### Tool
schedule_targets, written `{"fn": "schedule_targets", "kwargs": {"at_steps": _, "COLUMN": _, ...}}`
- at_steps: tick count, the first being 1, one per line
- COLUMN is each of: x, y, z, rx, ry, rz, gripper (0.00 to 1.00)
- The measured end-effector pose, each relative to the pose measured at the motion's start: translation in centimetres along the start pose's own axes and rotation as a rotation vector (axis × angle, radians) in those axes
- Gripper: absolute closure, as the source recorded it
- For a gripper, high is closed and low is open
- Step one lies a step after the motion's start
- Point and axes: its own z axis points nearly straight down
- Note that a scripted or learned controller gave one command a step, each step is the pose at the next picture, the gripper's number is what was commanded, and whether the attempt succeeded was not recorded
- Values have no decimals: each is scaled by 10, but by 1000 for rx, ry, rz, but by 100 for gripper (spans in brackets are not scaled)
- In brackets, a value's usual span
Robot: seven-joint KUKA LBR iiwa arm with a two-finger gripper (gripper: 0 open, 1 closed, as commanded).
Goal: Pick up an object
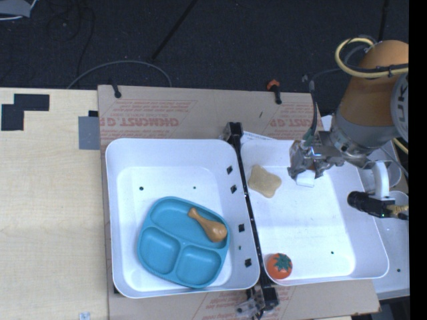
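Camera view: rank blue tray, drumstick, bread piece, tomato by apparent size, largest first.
1. blue tray, clearly largest.
2. drumstick and bread piece: look about alike, not ranking them.
3. tomato, slightly smaller, though the margin is small.

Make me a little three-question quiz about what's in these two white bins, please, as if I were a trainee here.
1. True or false: the chicken drumstick lies on the blue divided plate in the left bin.
2. Which bin holds the tomato? A) left B) right
3. Fill in: the gripper hangs over the right bin, to the ____ of the tan bread piece in the picture.

Key: 1 true; 2 B, in its near left corner; 3 right.
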Motion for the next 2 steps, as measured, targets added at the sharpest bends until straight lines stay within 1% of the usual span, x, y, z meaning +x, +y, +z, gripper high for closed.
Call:
{"fn": "schedule_targets", "kwargs": {"at_steps": 1, "x": 56, "y": -1, "z": 5, "rx": -1, "ry": 0, "rz": 0, "gripper": 100}}
{"fn": "schedule_targets", "kwargs": {"at_steps": 2, "x": 99, "y": -14, "z": 15, "rx": 1, "ry": -2, "rz": 1, "gripper": 100}}
